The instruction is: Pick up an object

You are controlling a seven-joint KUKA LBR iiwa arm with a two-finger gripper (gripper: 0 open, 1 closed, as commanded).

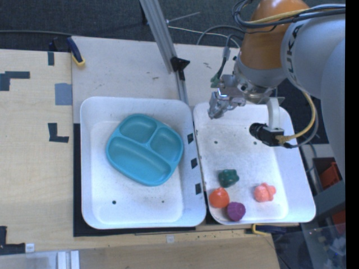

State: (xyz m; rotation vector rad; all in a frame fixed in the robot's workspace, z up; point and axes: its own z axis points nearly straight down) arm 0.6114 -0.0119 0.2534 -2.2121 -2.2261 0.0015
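Camera view: grey arm's hand [217, 110] hovers over the right white bin's [280, 150] far-left corner; whether open or closed I cannot tell. Reaching stage; next it must travel to the near toys. Left white bin [92, 150] holds a blue divided plastic plate [145, 148]; right holds dark-green [228, 177], pink [264, 192], orange [219, 197], purple [235, 210] pieces.

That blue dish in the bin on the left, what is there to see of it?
The blue plate is a rounded, light blue tray that looks like smooth plastic, divided by raised ridges into three compartments: two smaller ones toward the top and one long one below. It lies flat and right side up, turned at an angle, on the floor of the left bin. Nothing sits in it, and only the bin touches it.
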